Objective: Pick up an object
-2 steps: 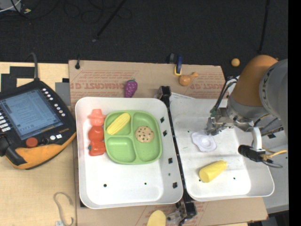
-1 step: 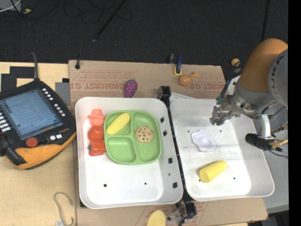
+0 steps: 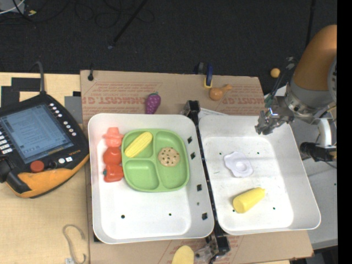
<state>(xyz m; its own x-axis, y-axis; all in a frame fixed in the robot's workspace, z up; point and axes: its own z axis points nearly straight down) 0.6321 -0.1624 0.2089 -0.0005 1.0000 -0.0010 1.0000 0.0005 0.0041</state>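
In the right bin (image 3: 291,202) lie a white fried-egg toy (image 3: 238,164) near the middle and a yellow cylinder-shaped toy (image 3: 248,199) toward the front. The gripper (image 3: 266,124) hangs over the bin's back right corner, up and to the right of the egg, well apart from both toys. Nothing shows between its fingers. The left bin (image 3: 143,213) holds a green divided plate (image 3: 144,179) with a yellow corn cob (image 3: 137,143) and a cookie (image 3: 169,157) on it, and a red figure (image 3: 112,155) beside the plate.
A tablet-like pendant (image 3: 36,133) with an orange base lies left of the bins. Behind them, on the cardboard, sit a purple grape toy (image 3: 153,102), an orange toy (image 3: 219,92) and a blue clamp (image 3: 208,79). A yellow object (image 3: 183,254) lies at the front edge.
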